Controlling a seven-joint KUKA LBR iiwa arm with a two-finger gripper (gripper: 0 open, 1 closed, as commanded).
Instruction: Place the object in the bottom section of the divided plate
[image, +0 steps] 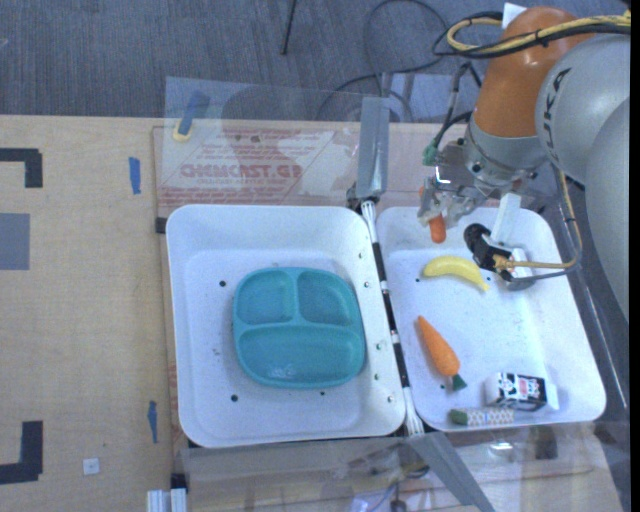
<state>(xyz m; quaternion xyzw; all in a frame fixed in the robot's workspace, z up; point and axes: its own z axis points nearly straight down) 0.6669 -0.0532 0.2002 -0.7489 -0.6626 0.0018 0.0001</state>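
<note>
Over the right bin (570, 330), the metal pincer (437, 215) pinches a small orange object (438, 231), near a curved yellow banana (455, 269).

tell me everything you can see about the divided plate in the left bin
The divided plate is teal, looks like smooth plastic, and is a rounded square with raised ridges splitting it into three sections: two smaller ones at the top and one wide one along the bottom. It lies flat near the middle of the left bin, right side up. All three sections look bare, with only a faint glare in the bottom one.
</note>
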